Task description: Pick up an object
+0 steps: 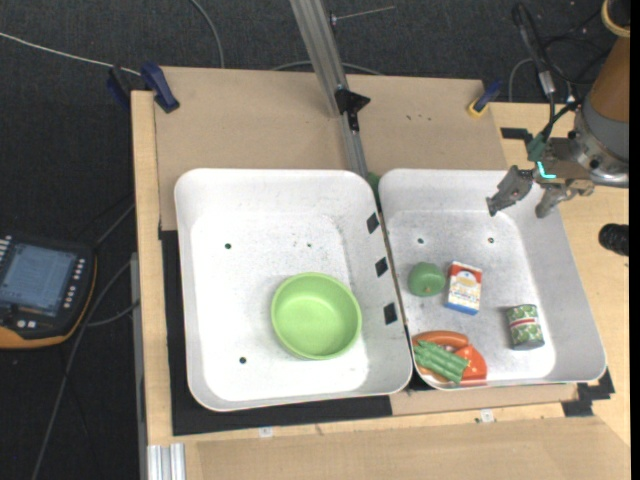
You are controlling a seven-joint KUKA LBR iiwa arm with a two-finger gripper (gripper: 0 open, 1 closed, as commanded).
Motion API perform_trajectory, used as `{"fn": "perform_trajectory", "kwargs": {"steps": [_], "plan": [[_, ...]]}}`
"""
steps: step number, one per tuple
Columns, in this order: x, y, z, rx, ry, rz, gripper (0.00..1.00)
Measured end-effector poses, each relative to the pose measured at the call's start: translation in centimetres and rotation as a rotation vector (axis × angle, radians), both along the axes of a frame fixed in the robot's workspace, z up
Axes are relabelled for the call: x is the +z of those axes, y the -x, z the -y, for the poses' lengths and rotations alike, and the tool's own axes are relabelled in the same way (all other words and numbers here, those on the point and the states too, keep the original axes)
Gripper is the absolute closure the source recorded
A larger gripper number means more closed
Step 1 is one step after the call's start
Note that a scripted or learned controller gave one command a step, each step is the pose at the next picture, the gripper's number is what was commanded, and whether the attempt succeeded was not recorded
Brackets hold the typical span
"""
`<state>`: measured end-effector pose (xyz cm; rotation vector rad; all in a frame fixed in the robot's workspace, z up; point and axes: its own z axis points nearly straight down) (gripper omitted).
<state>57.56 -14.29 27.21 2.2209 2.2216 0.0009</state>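
The small red-and-white carton (464,288) stands in the middle of the right white bin (570,268), left of and nearer than the two-finger gripper (528,196), which hangs empty with fingers spread over the bin's far right corner, well apart.

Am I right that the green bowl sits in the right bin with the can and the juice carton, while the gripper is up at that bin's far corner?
Not quite. The camera view shows the green bowl alone in the left bin. The can and juice carton do lie in the right bin, with the gripper above its far corner.
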Motion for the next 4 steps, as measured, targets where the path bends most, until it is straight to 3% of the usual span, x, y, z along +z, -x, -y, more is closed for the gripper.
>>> {"fn": "perform_trajectory", "kwargs": {"steps": [1, 4], "plan": [[0.0, 0.0, 0.0, 0.0, 0.0, 0.0, 0.0], [-17.0, -0.4, -0.9, 0.0, 0.0, -0.003, 0.0]]}}
